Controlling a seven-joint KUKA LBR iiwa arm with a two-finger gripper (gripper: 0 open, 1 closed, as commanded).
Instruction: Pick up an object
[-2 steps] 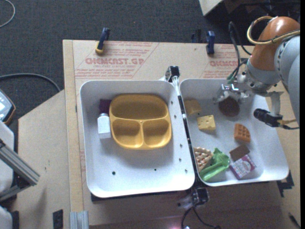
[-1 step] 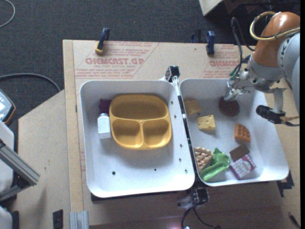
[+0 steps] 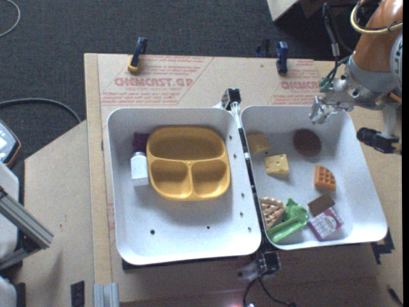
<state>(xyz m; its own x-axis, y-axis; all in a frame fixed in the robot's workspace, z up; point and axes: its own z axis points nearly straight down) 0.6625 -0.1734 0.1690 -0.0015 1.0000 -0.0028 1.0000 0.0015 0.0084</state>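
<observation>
Light even, diffuse, moderately dim; no single source evident. White bins (image 3: 121, 171) brightest, near washed out on floors, no hard glare. Dark floor (image 3: 64, 18) at top underexposed, texture barely readable. Soft short shadows beside tray (image 3: 187, 162) and food pieces; darker shadow under bins' front rim. Faint sheen on arm's orange band (image 3: 382, 19). Image soft overall, low resolution, slightly noisy; printed lettering on board (image 3: 153, 82) blurry but legible. Small items lack fine detail. Mild pinkish glow at bottom edge. Straight edges show little distortion.

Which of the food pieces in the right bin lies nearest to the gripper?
The dark brown round piece, just below-left of the gripper; the others lie farther down the bin.
</observation>
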